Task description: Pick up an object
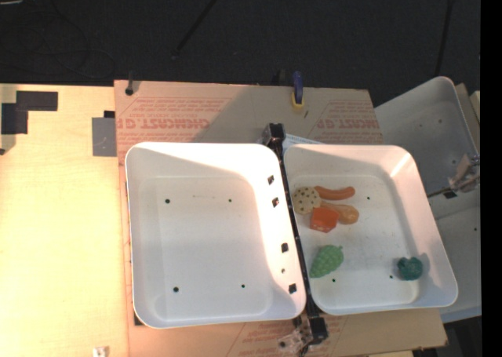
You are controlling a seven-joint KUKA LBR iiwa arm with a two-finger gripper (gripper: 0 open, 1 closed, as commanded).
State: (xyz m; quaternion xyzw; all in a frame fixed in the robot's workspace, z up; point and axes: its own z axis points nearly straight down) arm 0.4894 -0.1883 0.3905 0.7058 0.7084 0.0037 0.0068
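Several small toys lie in the right bin (414, 183). A tan dotted round biscuit (304, 199) sits near the bin's left wall, with an orange-red sausage (336, 192) just right of it. Below them a red chunk (322, 220) touches an orange piece (347, 213). A light green bumpy toy (326, 260) lies lower down, near the divider. A small dark teal toy (409, 268) rests in the near right corner.
The left bin (157, 191) sits beside the right one, joined by black clips (284, 247) along the shared edge. Both rest on a cardboard sheet (196, 116) on the wooden bench (55, 230). A pale grey plate (451, 124) lies at the right.
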